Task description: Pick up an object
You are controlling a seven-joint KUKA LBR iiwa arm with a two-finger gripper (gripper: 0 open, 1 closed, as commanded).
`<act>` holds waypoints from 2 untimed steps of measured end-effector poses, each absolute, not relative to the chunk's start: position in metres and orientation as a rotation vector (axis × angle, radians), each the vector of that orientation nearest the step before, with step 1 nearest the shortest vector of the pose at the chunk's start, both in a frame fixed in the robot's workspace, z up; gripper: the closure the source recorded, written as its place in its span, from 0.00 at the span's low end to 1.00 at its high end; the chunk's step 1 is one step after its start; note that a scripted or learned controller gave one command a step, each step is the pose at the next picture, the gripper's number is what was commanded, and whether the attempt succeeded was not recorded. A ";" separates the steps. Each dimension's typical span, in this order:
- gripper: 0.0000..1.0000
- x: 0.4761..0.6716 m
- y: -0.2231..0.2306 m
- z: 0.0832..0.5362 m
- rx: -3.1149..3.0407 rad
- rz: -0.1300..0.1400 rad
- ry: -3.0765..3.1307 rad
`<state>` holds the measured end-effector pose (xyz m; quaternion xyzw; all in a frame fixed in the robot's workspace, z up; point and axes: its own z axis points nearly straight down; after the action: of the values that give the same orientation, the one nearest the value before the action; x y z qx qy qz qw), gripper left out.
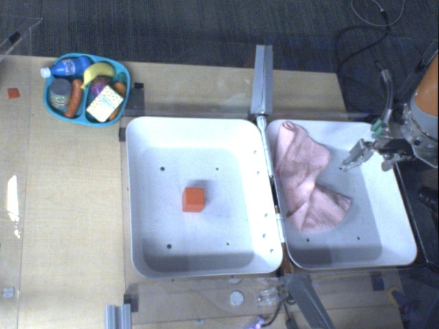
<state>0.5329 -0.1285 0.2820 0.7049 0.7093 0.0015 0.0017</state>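
While fingers [352, 157] hover, pink towel [305, 184] just beside, orange block [194, 199] well apart

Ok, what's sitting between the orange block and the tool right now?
In the camera view, the pink cloth lies between the orange block and the tool, along with the wall where the two bins meet.

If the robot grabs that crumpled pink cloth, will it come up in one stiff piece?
Probably not. The crumpled pink cloth lies in soft folds, so it would likely droop and hang. It looks thin, so probably light. Draped against the right white bin wall, it may drag when lifted.
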 end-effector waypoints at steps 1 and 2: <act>0.00 0.548 -0.150 0.137 1.918 0.005 2.483; 0.00 0.558 -0.159 0.091 1.716 0.010 2.617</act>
<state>0.5583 -0.1591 0.0911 0.5484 0.8362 0.0034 0.0059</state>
